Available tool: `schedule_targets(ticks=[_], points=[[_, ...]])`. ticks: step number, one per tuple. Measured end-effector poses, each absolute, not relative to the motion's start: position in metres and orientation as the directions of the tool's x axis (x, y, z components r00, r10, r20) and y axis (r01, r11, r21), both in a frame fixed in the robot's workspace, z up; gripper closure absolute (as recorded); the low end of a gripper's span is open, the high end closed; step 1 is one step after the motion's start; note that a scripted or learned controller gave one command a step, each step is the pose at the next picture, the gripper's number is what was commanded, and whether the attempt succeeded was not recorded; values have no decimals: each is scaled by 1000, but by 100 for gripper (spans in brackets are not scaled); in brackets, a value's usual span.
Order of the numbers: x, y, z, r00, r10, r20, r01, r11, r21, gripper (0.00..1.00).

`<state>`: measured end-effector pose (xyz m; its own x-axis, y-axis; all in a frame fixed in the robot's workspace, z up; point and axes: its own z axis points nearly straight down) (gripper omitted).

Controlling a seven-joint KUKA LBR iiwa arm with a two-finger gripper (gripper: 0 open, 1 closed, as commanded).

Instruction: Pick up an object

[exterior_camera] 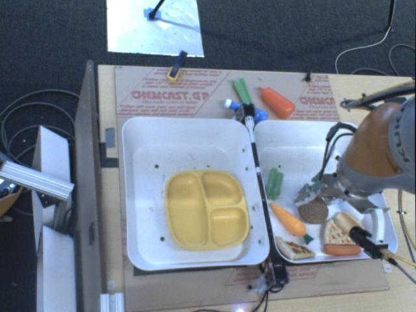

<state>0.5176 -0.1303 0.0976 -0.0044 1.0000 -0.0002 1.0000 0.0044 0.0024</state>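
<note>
Two white bins on bench

A yellow divided tray is lying in the middle of the left bin. On the bench behind the bins, an orange carrot toy and a green stick are lying near the back edge, just beside a blue clip. A small yellow-and-black tool is resting at the bench's back edge.
</note>
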Motion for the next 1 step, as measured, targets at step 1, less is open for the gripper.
schedule_targets(ticks=[1], points=[[549,-78,190,-11,1000,0,1000,11,11,100]])
